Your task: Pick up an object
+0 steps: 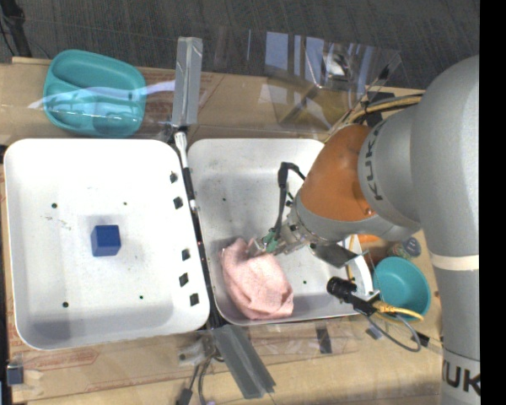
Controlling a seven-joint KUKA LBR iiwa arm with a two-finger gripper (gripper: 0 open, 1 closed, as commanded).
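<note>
From where I stood, the arm (379, 184) had reached in low over the right-hand bin (236, 167), and its fingers (268, 244) sat at the top edge of a crumpled pink cloth (257, 289). The wrist and a loop of black cable (283, 194) crowded that spot, so I could not tell whether the fingers were spread or closed, nor whether any fabric lay between them.

The cloth lay just below the fingers, seemingly touching them at its upper edge and bunched toward the bin's near wall. It was a soft heap with no real front. Its longer line ran slantwise from beside the fingers down and away to the right.

The risk, as I judged it, was a pinch on that thin upper edge alone. A single fold might slip free on the lift, or the cloth might drag along the bin floor and catch at the wall. A grip nearer the thick middle looked safer.

Well to the left of the fingers, in the other bin (34, 226), a small blue cube (106, 240) sat alone. A teal bowl (402, 283) rested on the bench (236, 91) off to their right.
</note>
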